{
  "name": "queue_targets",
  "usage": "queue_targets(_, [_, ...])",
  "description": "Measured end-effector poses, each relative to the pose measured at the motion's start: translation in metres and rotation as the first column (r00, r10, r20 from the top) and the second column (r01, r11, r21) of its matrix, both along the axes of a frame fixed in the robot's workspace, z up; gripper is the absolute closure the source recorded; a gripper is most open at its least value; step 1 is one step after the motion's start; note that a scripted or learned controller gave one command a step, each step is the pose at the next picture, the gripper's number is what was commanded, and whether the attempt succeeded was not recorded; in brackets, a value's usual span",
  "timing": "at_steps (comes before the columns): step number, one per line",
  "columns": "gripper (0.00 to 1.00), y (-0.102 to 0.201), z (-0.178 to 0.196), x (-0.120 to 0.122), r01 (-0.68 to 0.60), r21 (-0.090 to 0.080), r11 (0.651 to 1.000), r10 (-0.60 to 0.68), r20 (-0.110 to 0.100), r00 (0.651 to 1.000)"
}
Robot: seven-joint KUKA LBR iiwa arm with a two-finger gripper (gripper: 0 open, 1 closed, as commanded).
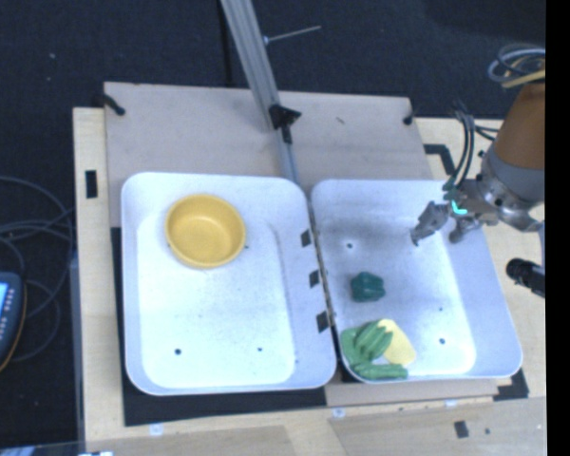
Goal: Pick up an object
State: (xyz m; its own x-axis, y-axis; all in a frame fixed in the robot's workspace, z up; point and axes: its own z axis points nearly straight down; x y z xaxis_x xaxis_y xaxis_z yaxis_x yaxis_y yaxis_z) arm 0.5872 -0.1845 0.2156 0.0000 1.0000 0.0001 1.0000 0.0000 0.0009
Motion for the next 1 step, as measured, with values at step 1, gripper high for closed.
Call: queue_targets(1, [0.0,0.0,0.0,0.0,0.0,0.0,1.0,0.0,0.0,1.0])
